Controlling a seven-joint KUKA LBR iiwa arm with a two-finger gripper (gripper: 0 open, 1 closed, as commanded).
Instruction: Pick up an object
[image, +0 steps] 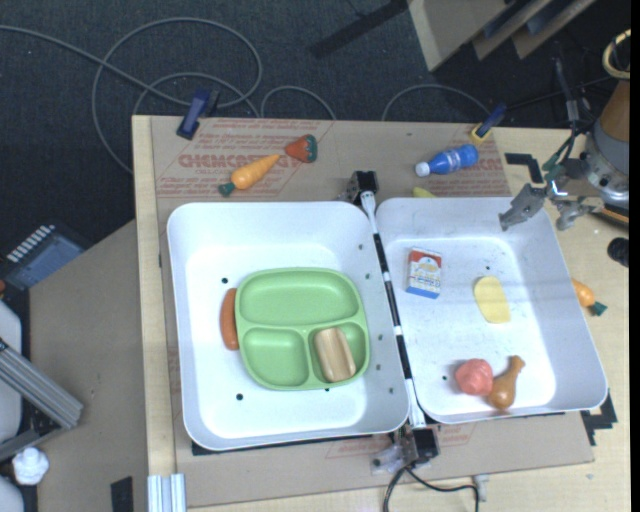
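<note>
My gripper (545, 208) hangs over the far right corner of the right bin (560, 260), open, with nothing between its fingers. In that bin lie a small white and red carton (425, 272), a pale yellow piece (491, 299), a pink ball (474, 376) and a brown drumstick (505, 383). All of them are to the left of and nearer than the gripper. The left bin (200, 250) holds a green divided tray (300, 300) with a bread roll (335, 354) in one compartment. An orange sausage (230, 318) lies beside the tray's left edge.
On the bench behind the bins lie a toy carrot (255, 170), a red strawberry (300, 149), a blue bottle (449, 160) and a blue clip (195, 113). A small orange toy (583, 295) sits outside the right bin's right wall. Cables trail across the floor.
</note>
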